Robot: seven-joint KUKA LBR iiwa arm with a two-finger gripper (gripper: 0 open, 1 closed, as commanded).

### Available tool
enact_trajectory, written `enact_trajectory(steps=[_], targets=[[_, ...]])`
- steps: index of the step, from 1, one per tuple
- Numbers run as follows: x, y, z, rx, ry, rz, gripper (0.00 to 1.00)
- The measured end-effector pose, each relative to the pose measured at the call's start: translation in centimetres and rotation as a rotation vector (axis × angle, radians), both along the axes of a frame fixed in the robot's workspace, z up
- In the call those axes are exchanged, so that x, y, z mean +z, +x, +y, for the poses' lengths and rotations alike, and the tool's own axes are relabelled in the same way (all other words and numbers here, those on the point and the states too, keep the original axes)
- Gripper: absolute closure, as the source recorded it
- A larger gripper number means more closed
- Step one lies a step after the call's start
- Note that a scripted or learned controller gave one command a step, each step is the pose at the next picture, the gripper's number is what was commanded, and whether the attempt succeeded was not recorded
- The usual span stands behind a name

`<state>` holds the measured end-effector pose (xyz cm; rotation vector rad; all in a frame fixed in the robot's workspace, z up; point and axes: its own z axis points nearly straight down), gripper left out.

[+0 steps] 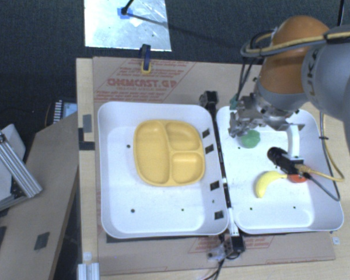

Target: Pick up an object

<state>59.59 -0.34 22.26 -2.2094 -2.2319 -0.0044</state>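
In the right bin [280,217] a small round green object [250,139] lies near the far left corner. My gripper [241,128] hangs right over it, low in the bin, and its tip hides the object's upper edge. A yellow banana [266,182] lies nearer the front, in the middle of the bin. A small red-orange object [298,178] sits just to the right of the banana, partly covered by the robot's own hardware.
The left bin [116,214] holds a yellow divided plate [168,152] at its centre. A black ridge [217,156] with clips separates the two bins. The grey arm with its orange band [291,45] crosses the right bin's far side.
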Motion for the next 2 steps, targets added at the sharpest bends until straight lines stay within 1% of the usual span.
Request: enact_trajectory(steps=[1,2], targets=[[-0.5,-1.1,5.8,0.001,0.0,0.001,1.0],[-1.1,-2.6,10.6,0.0,-0.001,0.002,1.0]])
